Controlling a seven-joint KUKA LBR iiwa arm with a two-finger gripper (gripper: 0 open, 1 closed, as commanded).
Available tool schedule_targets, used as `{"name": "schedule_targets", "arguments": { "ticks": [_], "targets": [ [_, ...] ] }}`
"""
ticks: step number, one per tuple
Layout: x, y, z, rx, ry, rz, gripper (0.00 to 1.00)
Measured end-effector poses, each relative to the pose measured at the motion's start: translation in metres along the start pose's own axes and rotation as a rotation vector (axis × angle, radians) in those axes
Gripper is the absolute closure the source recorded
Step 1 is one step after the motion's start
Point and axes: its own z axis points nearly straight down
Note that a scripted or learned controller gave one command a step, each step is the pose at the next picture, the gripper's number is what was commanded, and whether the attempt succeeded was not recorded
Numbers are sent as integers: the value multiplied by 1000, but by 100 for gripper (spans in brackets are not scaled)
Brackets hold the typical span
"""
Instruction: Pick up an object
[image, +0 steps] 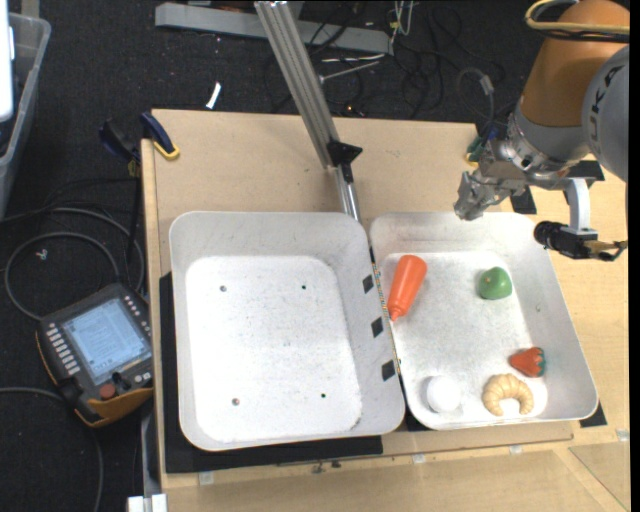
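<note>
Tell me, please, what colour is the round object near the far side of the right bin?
Green. The round object shows clearly in the camera view.

My arm comes in from the upper right of the view, orange band up top, grey wrist below it angling down and to the left. My gripper (470, 205) hangs at the end of the wrist, pointing down-left. Nothing sits between the tips. Cables and small fittings cluster round the wrist. A white bracket w/ a black part sticks out on the wrist's right side.
</note>
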Motion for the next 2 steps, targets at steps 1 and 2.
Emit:
{"name": "schedule_targets", "arguments": {
  "ticks": [1, 2],
  "targets": [
    [0, 1, -16, 4, 1, 1, 100],
    [52, -16, -22, 8, 4, -5, 100]
  ]
}}
